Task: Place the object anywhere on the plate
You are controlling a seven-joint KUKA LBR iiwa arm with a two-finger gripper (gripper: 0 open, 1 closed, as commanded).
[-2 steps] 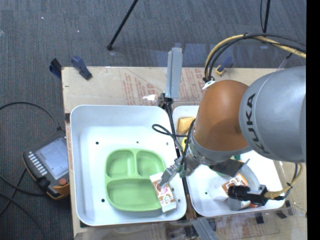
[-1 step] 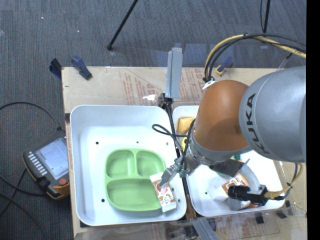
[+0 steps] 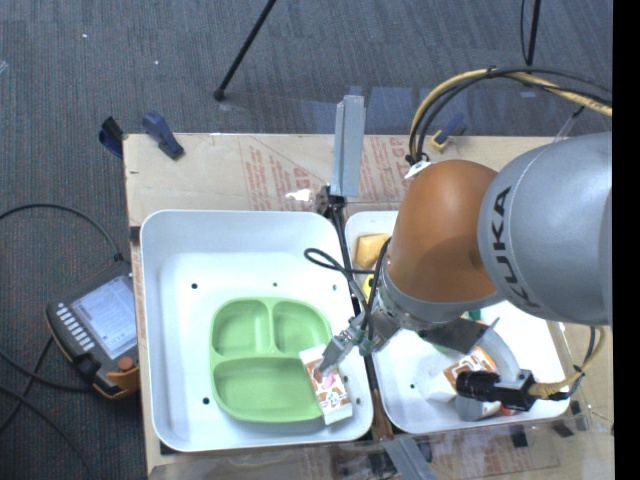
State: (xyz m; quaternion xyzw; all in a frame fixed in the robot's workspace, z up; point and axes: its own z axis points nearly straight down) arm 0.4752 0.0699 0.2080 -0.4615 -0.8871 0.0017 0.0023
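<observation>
The gripper [image 3: 345,348] hangs over the green plate's [image 3: 262,363] near right corner, jaws seemingly pinching a small printed carton [image 3: 329,386] whose lower end overlaps the rim, so only release seems left.

Green plate [image 3: 262,360], three compartments, flat in left bin, centre-right. Small carton [image 3: 330,386], white with red-brown print, tilted, lying across plate's lower-right rim, partly over large front compartment, partly off edge toward bin wall. Pincer [image 3: 338,352] right at carton's top end.
</observation>
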